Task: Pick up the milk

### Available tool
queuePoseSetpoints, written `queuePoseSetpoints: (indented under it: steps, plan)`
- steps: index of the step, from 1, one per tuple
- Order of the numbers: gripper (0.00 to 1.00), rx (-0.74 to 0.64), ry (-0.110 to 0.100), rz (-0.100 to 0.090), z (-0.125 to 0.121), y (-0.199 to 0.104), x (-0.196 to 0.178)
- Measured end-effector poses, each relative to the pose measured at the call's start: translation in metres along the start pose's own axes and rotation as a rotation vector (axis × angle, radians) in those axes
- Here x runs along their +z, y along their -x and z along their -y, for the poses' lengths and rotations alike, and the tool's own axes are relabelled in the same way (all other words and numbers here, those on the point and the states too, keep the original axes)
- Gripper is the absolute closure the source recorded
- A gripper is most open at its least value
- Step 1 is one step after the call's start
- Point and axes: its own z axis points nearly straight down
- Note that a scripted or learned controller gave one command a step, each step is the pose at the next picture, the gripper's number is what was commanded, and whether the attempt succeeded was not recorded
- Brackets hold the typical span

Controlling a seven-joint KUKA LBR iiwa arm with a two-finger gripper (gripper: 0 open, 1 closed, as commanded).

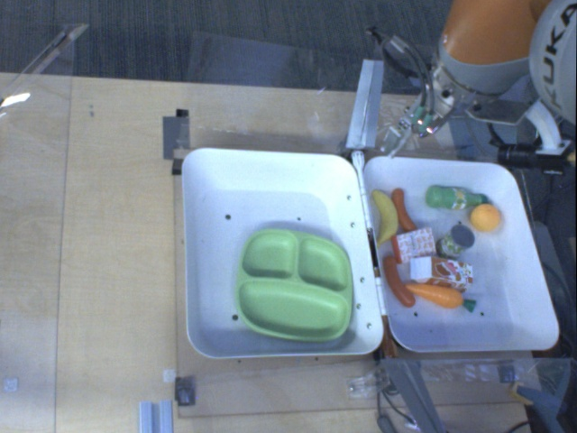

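The milk looks like the small red and white carton (415,244) lying in the middle of the right bin (532,314), among other toy food. A white block (421,269) and a second patterned carton (453,273) lie just in front of it. My gripper (411,126) hangs over the back left edge of the right bin, well behind the carton and apart from it. Nothing shows in it.
Around the carton lie a banana (385,216), two red sausages (398,283), a carrot (438,295), a grey can (461,237), a green bottle (451,197) and an orange (485,217). The left bin (203,242) holds a green divided plate (296,283). A metal post (364,106) stands behind the bins.
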Motion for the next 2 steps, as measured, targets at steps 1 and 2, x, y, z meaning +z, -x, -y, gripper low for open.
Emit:
queuePoseSetpoints:
  steps: [1,2]
  plan:
    - [1.0,-0.112,0.001,0.0,-0.005,-0.007,0.01]
    - [1.0,-0.305,0.002,0.001,-0.006,0.032,0.019]
